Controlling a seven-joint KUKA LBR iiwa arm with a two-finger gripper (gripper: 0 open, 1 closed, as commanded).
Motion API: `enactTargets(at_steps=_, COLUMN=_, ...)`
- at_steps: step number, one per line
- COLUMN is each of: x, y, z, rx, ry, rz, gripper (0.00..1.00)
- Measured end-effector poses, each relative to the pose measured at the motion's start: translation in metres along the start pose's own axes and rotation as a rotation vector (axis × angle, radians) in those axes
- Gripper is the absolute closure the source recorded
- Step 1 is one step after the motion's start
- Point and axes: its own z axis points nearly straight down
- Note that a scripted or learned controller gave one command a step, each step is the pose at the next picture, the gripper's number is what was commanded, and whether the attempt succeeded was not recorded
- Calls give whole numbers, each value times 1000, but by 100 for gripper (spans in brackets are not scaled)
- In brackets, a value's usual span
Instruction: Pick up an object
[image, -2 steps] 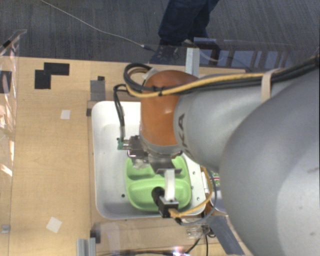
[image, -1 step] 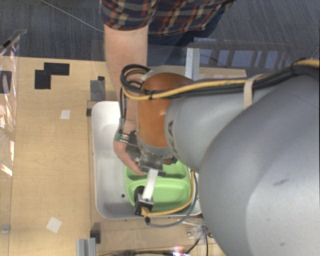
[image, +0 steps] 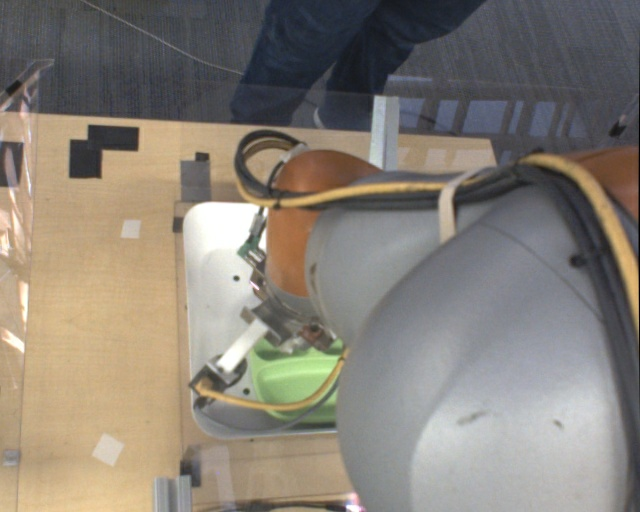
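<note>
A light green object (image: 290, 378) lies in the near part of the white bin (image: 203, 262). The arm's grey body and orange band cover part of it. My gripper (image: 287, 332) is low in the bin, right at the far edge of the green object, and the wrist above hides most of it. Nothing shows between its fingers from this angle.
The arm's bulk covers the right half of the view, including the second bin. A person in jeans (image: 330, 50) stands past the bench's far edge. Black L-shaped marks (image: 100, 150) sit on the wooden bench at far left. A metal post (image: 385, 130) rises behind the bin.
</note>
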Motion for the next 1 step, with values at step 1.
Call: enactTargets(at_steps=1, x=0, y=0, z=3, rx=1, ry=2, rz=566, gripper=100)
